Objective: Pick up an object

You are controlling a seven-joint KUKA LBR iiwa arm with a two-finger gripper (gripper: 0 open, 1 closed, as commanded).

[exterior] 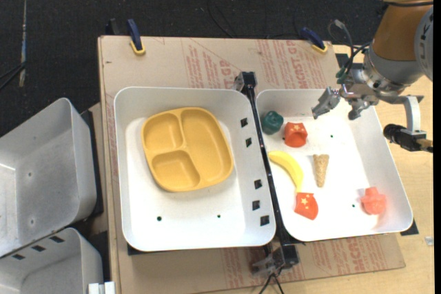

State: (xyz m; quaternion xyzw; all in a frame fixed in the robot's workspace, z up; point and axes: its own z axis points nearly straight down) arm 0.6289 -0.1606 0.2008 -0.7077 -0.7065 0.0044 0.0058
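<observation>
The right bin (pixel 386 148) holds a dark teal round piece (pixel 272 122), a red strawberry-like piece (pixel 295 135), a yellow banana (pixel 289 168), a tan cone (pixel 321 169), a second red piece (pixel 306 205) and a pink-red piece (pixel 373 201). My gripper (pixel 340 105) hangs open over the far part of this bin, right of the strawberry piece, its two fingers spread with nothing between them.
The left bin (pixel 131 169) carries a yellow divided plate (pixel 186 148). A black divider (pixel 262 162) runs between the bins. Grey tubs (pixel 34 169) stand off the bench at the left. Clamps (pixel 136 38) hold the board's far edge.
</observation>
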